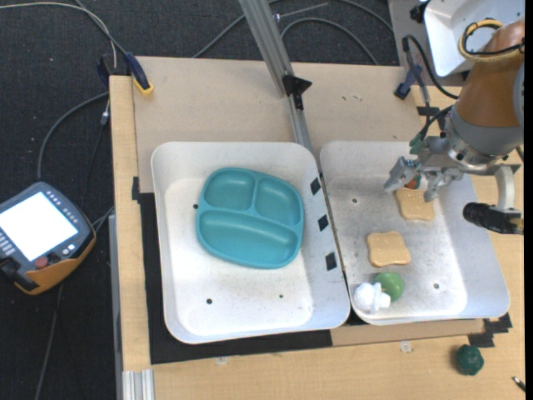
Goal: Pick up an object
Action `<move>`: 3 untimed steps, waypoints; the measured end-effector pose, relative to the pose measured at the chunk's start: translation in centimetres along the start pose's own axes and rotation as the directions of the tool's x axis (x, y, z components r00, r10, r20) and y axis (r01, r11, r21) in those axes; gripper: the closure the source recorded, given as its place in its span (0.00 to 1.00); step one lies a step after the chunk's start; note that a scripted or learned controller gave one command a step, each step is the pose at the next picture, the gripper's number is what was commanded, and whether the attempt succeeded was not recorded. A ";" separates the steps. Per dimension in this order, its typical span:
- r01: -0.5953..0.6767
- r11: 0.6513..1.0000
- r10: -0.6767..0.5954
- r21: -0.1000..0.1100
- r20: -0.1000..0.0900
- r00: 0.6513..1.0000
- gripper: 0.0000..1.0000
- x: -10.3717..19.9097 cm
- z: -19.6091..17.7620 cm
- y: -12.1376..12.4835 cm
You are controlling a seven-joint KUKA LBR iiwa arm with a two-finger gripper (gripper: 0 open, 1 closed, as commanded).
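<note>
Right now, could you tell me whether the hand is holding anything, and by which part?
Nothing shows between the fingers. The hand hovers over the right bin, just above the upper tan cracker, which lies flat on the bin floor.

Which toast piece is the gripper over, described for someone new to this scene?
Find the right white bin. Two tan toast-like pieces lie in it; it is the upper toast piece, directly under the gripper. The lower toast piece lies nearer the green and white object.
</note>
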State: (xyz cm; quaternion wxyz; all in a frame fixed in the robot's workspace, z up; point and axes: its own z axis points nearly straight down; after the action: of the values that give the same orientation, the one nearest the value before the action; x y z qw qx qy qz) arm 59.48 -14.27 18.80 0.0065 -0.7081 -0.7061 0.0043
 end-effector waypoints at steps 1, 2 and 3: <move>0.003 1.000 -0.003 -0.015 0.002 1.000 0.00 0.0 -0.8 0.3; 0.004 1.000 -0.004 -0.010 0.001 1.000 0.00 0.9 4.8 0.8; 0.003 1.000 -0.003 -0.009 0.001 1.000 0.00 1.0 10.1 0.8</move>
State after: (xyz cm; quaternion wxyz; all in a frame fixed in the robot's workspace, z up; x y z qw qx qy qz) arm 60.16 -13.23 8.71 0.0031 -0.7071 -0.7071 0.0016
